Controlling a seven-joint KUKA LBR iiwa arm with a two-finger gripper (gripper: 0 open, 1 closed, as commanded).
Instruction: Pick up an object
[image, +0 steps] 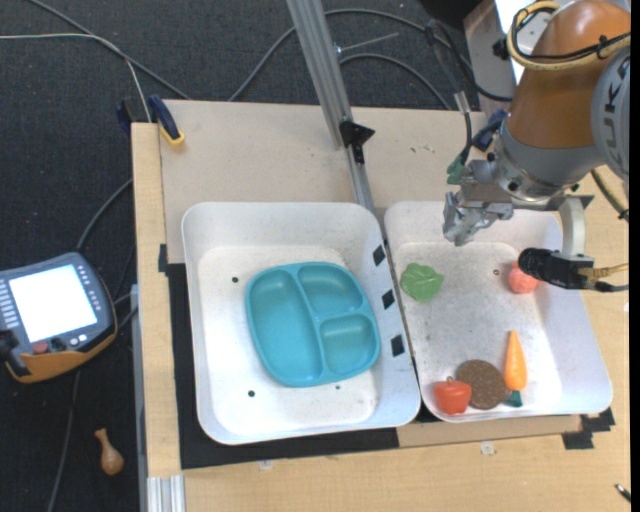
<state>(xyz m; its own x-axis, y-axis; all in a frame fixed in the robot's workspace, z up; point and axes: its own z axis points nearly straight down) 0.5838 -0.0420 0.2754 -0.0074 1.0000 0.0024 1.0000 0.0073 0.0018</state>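
Observation:
My gripper hangs over the far part of the right bin, above and to the right of a green leafy toy. Nothing shows between its fingers. A pink toy lies near the bin's right wall, partly hidden. An orange carrot, a brown round cookie and a red tomato sit at the near edge of the same bin. The left bin holds a teal divided plate.
A metal pole slants up from between the two bins. A handheld pendant lies off the bench at the left. A blue and yellow clamp sits at the bench's far left corner.

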